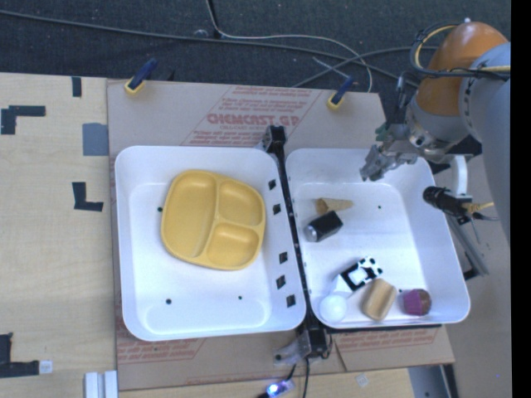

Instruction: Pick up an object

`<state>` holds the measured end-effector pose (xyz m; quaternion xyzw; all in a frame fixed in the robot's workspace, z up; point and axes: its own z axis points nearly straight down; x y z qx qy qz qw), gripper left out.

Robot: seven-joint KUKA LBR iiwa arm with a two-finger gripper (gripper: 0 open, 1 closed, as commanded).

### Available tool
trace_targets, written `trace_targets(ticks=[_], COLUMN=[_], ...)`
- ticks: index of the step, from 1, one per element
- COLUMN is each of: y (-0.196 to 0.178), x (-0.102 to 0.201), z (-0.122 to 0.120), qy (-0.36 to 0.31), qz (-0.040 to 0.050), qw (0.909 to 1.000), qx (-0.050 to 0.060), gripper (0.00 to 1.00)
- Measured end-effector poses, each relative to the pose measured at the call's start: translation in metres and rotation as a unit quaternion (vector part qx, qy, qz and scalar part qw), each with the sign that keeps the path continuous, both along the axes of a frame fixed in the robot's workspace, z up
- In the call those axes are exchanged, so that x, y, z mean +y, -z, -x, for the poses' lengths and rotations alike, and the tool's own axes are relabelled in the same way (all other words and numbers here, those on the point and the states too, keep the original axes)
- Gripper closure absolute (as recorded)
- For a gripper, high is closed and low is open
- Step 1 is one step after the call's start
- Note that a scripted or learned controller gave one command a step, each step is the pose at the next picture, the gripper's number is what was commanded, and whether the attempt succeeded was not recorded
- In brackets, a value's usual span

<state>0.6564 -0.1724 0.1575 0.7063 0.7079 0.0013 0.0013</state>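
The gripper (373,167) hangs over the far part of the right bin (431,222), near its back wall, and nothing sits between its fingers; whether they are spread or pressed together cannot be told at this slant. Below it, toward the bin's middle, lies a tan wedge (333,206), and just beside that, possibly touching, a small black cylinder (324,225), both apart from the gripper. Along the near wall sit a black-and-white object (360,274), a white ball (333,308), a tan block (377,298) and a purple ball (416,302), well apart from the gripper. The black-and-white object is too small to identify. The left bin (137,222) holds a yellow divided plate (212,220), with bare floor around it. The right bin's right-hand middle is open floor.
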Motion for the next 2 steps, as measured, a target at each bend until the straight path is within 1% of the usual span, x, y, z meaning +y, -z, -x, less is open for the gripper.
trace_targets(ticks=[1,2], y=[-0.0484,-0.0477], x=[-0.0080,-0.0076], z=[-0.0025,-0.0027], qy=[0.000,0.001], qz=[0.0004,0.0007], qw=[1.0000,1.0000], qx=[0.000,0.002], gripper=[1.00,1.00])
